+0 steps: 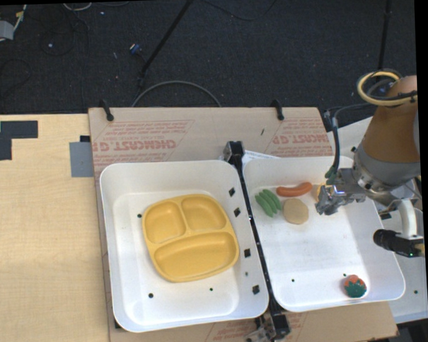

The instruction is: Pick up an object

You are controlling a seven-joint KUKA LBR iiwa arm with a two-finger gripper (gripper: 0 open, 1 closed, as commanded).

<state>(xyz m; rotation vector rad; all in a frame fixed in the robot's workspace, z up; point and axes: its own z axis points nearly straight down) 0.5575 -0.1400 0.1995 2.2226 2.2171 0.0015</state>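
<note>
Sausage (294,190) lies in the right bin (324,268), far-left part, long axis running left-right, nearly level, right end tilted slightly far. Orange-red, smooth, rounded ends. Just near-left of it: green pods (268,202), ribbed, long axis slanting from far-left to near-right. Just near of the sausage: tan disc (296,212), round, matte, close beside the pods' right edge. Small red-and-green ball (355,286) sits alone at the bin's near-right corner, well apart from the rest.

Pincer (327,199) hangs over the right bin, just right of the sausage's right end and the disc; metallic, glinting. Whether its fingers are open or closed cannot be told; nothing is visibly gripped. Arm (389,138) enters over the bin's right rim.

Open room: middle and near-left floor of the right bin is bare white plastic, smooth, shallow walls with rounded corners.

Left bin (127,291) holds a yellow tray (190,236), three compartments, glossy, tilted slightly; a bare margin runs all round it. A black divider (251,236) separates the bins. Cardboard (163,137) lies under both, on the pale wood table (40,245).
</note>
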